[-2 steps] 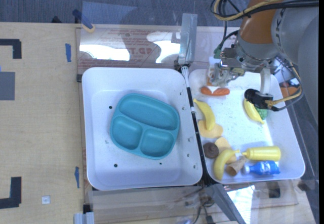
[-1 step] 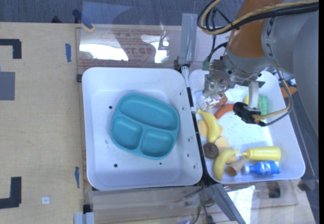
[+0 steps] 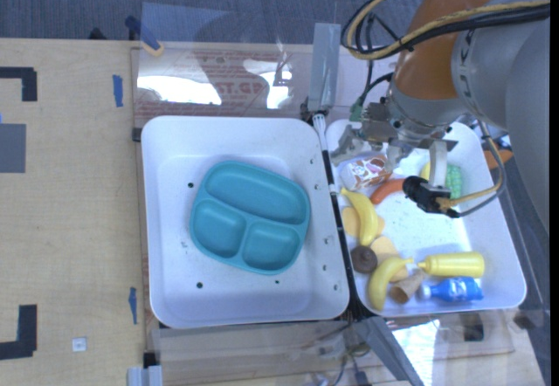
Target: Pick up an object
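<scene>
Now, here is how things lie.

Arm: the grey arm (image 3: 489,52) comes in from the right and bends down over the right bin (image 3: 511,275), likely to reach the things piled there.

Jaws: the jaws (image 3: 390,148) hang low at the bin's far left corner, just above a red and white packet (image 3: 367,170). I cannot tell if they are spread or pressed together, and nothing shows between them.

Thing to pick: no one thing is chosen yet. My guess is the packet or the carrot (image 3: 387,191), since they lie nearest.

Right bin: a long banana (image 3: 365,217), a second banana (image 3: 383,278), a round brown thing (image 3: 363,258), a yellow bottle (image 3: 454,265), a blue thing (image 3: 452,290) and a green bumpy thing (image 3: 453,181). They lie close, some touching, so a grab may bump the neighbours.

Left bin: the left bin (image 3: 166,227) holds a teal plate (image 3: 249,216), smooth, with three dips.

Feel: the bins look hard and shiny, the packet crinkly, the bananas smooth and curved.

Counter: pale wood (image 3: 61,201), flat.
</scene>
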`<action>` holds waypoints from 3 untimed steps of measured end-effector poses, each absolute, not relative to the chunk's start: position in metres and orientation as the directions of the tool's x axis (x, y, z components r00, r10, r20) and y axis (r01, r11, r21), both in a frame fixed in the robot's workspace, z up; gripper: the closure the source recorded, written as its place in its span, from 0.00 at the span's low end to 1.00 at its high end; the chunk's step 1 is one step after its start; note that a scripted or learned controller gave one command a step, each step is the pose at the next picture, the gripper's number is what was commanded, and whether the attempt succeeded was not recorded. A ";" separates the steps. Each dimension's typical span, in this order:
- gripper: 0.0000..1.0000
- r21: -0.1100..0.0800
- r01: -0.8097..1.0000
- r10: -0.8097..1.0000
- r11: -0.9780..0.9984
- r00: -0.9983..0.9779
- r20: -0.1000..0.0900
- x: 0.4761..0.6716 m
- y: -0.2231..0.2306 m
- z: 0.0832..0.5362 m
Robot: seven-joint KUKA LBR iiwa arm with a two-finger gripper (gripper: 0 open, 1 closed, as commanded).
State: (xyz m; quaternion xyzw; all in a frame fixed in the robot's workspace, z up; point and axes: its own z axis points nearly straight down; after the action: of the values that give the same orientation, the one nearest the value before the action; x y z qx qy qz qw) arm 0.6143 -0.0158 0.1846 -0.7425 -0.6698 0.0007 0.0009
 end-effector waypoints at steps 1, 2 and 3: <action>0.00 0.000 0.983 0.983 -0.182 0.182 -0.002 0.610 -0.075 0.185; 0.00 -0.008 0.945 0.945 -0.327 0.327 -0.002 0.581 -0.094 0.107; 0.00 -0.005 0.900 0.900 -0.436 0.436 0.000 0.539 -0.101 0.097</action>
State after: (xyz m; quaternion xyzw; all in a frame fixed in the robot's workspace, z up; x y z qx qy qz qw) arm 0.5390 -0.1012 0.0966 -0.8474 -0.5309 0.0015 0.0020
